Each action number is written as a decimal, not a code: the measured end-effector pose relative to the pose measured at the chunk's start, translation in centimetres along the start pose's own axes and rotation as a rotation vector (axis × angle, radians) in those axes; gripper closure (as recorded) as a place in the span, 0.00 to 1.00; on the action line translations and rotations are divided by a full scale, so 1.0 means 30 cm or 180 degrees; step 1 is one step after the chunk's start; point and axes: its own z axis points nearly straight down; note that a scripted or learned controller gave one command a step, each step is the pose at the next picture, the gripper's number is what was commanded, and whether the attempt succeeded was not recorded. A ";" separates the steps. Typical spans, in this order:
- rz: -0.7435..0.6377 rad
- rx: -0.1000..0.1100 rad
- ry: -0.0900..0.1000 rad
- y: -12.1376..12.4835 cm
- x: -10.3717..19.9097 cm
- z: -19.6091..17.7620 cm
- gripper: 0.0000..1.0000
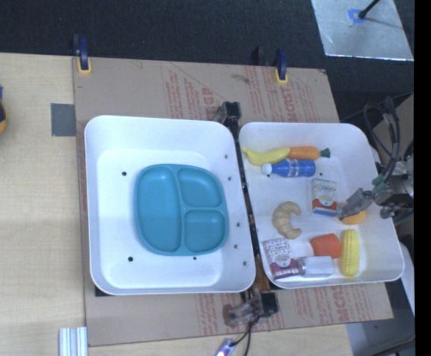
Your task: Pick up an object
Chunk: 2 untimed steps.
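Croissant (287,219) is sat mid right bin (363,143); red print on the cardboard (193,87) can't be read. Gripper (357,201) at 3 o'clock — fingers' state can't be told.

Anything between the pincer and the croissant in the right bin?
Nothing visible. The pincer sits over the right bin's right side, by a small orange piece. Bare white floor lies between it and the croissant; the small carton stands just above that line.
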 end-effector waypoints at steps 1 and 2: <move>-0.0007 0.0007 0.0001 0.201 -0.092 0.435 0.00; -0.0002 -0.0007 0.0001 0.338 0.119 0.201 0.00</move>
